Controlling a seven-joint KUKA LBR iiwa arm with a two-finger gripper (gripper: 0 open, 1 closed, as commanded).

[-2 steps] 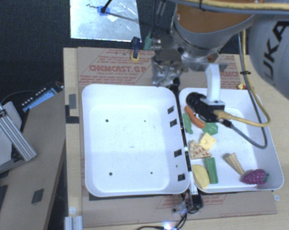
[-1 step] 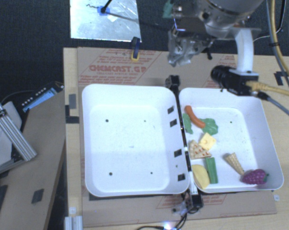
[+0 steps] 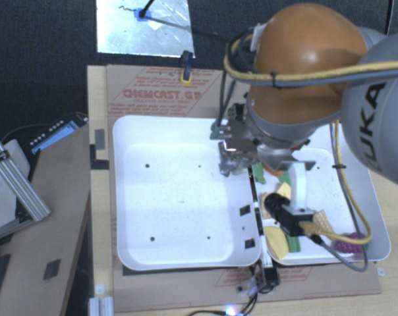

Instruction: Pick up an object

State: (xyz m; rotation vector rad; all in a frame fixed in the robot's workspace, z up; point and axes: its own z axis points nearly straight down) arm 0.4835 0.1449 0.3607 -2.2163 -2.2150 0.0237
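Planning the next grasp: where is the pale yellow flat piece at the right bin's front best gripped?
Probably its front and back edges, from straight above: the pale yellow flat piece lies flat, with the bin wall and a green stick crowding its sides.

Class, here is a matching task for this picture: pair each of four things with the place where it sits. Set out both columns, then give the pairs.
Things:
1 gripper
2 purple object
3 yellow clip
4 silver sheet

Places:
A on the far edge of the cardboard
B over the right side of the left bin
C beyond the cardboard
D near right corner of the right bin

Pairs: 1-B; 2-D; 3-A; 4-C
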